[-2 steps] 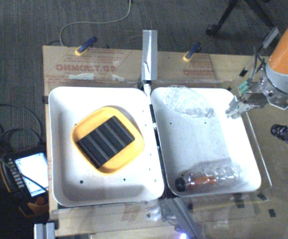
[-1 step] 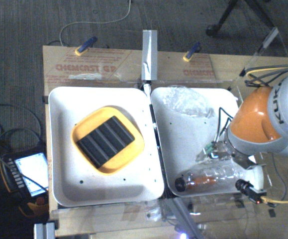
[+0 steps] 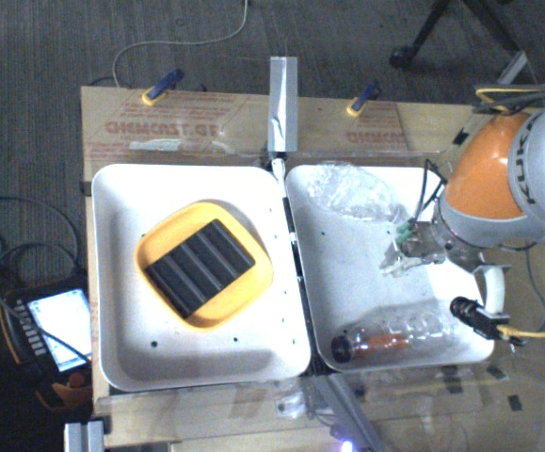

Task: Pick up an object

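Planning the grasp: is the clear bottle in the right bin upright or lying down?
Lying down: the clear bottle rests lengthwise along the right bin's near wall, dark cap leftward.

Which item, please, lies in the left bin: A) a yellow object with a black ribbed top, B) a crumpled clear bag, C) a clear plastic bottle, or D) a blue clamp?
A: the yellow object with a black ribbed top sits in the left bin, while the bottle and the bag lie in the right bin.

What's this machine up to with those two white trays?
A grey and orange robot arm reaches over the right bin, its gripper low near the middle. That bin holds a clear plastic bottle along the near wall and crumpled clear plastic at the back. The left bin holds a yellow and black block.
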Robot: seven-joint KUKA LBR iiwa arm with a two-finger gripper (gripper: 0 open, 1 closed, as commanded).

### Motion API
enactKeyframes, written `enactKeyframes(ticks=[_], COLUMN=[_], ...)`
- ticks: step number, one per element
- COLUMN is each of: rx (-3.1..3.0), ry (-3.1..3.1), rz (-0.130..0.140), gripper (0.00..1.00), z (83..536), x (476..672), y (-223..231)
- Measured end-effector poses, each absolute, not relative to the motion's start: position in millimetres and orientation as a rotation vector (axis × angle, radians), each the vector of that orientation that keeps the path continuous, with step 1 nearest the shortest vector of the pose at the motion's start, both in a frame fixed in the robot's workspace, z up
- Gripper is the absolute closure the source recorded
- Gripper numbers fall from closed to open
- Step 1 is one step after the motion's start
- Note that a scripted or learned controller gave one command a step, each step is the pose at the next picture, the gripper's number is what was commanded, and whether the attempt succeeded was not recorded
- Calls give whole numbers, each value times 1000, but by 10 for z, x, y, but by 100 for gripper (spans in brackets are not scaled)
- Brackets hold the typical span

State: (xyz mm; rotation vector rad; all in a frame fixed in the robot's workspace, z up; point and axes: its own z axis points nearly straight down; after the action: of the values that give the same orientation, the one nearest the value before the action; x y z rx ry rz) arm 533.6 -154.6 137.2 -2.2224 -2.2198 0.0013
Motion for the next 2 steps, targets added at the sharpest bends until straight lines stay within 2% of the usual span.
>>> enactKeyframes(ticks=[1, 2], rx=[-2220, -2220], ry=[-2219, -2219], rz=[0, 0], gripper=[100, 0], z=[1455, 1455], x=[5340, 5339], y=[-1534, -1534])
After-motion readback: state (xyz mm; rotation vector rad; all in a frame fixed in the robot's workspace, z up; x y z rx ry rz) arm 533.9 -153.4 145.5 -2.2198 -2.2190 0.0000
